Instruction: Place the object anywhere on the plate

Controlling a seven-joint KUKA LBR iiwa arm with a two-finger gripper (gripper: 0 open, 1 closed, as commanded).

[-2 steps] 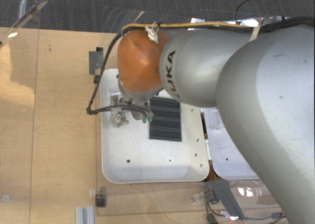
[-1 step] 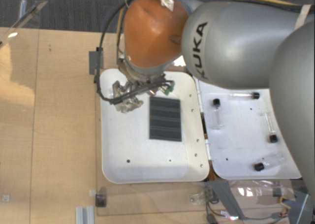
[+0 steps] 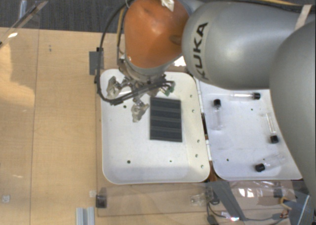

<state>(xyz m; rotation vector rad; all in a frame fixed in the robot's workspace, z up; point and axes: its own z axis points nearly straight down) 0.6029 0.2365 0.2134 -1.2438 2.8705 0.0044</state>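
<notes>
A pale wooden bench [image 3: 49, 120] carries two white bins. The grey arm [image 3: 247, 36] hangs over the left bin [image 3: 118, 164], its gripper [image 3: 139, 110] beside a dark ribbed plate [image 3: 166, 119] at frame centre; whether it is open or closed, I cannot tell. Small clear black-capped tubes [image 3: 217, 112] lie in the right bin [image 3: 247, 164].

Two white bins [image 3: 118, 169] on the bench. One dark ribbed plate [image 3: 166, 119] in the left bin. Three clear black-capped tubes [image 3: 244, 95] in the right bin.

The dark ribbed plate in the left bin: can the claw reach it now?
Probably yes. The claw hangs over the left bin just beside the dark ribbed plate, with nothing between them.
</notes>
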